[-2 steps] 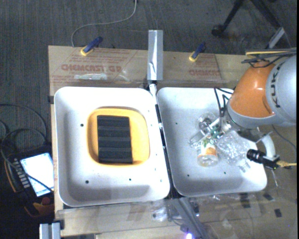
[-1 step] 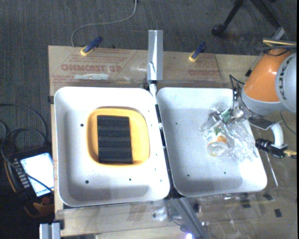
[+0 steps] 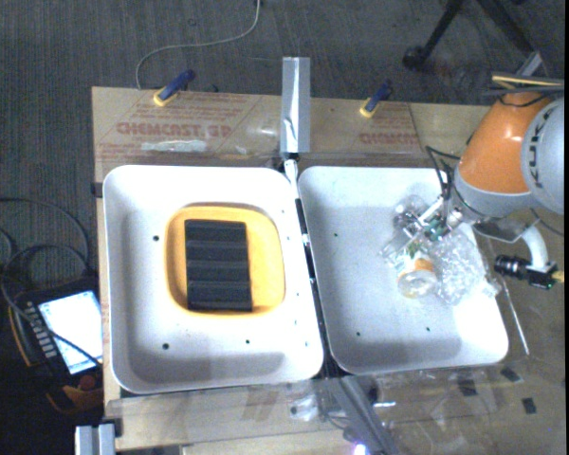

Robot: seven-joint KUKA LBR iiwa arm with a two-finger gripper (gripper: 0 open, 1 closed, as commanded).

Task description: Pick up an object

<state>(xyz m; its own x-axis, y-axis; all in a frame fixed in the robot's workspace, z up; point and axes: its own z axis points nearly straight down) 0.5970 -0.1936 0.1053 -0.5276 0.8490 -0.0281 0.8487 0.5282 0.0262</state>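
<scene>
Two bins; we see the tool (image 3: 434, 224) low in the right bin (image 3: 360, 301), over a crinkled clear plastic object (image 3: 436, 259). Reach step, we judge; grip state unclear. Next: close and lift straight.

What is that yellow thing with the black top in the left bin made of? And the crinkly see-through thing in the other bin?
The yellow block looks like soft foam, maybe a sponge: dull, with rounded edges. Its black ribbed top seems like matte rubber or a scrubbing pad; hard to say which. The crinkly thing looks like thin clear plastic, shiny and wrinkled, with something orange inside.
</scene>
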